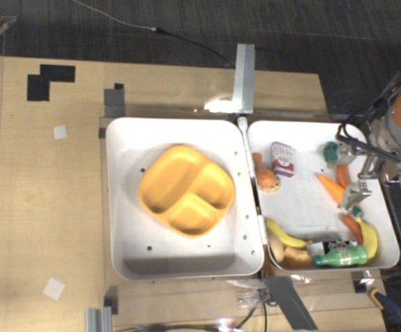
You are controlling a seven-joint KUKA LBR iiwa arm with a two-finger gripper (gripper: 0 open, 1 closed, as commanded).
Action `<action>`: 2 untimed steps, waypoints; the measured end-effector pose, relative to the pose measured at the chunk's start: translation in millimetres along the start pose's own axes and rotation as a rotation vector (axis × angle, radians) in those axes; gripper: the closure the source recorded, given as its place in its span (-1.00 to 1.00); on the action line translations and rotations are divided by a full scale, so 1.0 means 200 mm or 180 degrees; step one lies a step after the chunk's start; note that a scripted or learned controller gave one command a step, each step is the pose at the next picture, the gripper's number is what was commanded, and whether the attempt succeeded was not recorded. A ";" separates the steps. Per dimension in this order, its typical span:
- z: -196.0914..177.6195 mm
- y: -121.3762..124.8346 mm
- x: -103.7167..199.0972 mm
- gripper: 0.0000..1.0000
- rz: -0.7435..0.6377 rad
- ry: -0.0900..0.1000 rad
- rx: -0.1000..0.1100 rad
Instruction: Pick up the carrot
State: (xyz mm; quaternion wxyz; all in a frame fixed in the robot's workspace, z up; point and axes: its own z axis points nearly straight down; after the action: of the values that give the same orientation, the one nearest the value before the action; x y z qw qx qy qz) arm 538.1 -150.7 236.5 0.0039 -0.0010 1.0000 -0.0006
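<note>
The bench (41, 206) looks like pale matt wood. Both bins (180, 265) seem smooth white plastic with a soft sheen. The yellow tray (187, 189) looks glossy plastic; the carrot (332, 187) appears matt orange.

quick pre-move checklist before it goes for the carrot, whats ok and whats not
1. Carrot visible in the right bin: ok.
2. End effector near the carrot, just to its right: ok.
3. Carrot between the end effector's tips: cannot tell.
4. Space around the carrot: not ok on one side, a second orange piece and a banana lie close below it.
5. Cables by the wrist clear of the bin contents: ok.
6. Yellow tray in the left bin, out of the way: ok.
</note>
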 end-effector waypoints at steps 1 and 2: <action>0.72 -0.28 -0.25 -1.00 0.0138 0.0020 -0.0003; 0.73 0.01 -0.01 -1.00 0.0679 -0.0020 0.0002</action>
State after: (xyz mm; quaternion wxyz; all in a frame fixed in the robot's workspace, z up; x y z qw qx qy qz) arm 540.8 -148.8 89.8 0.0071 0.1055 0.9944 -0.0005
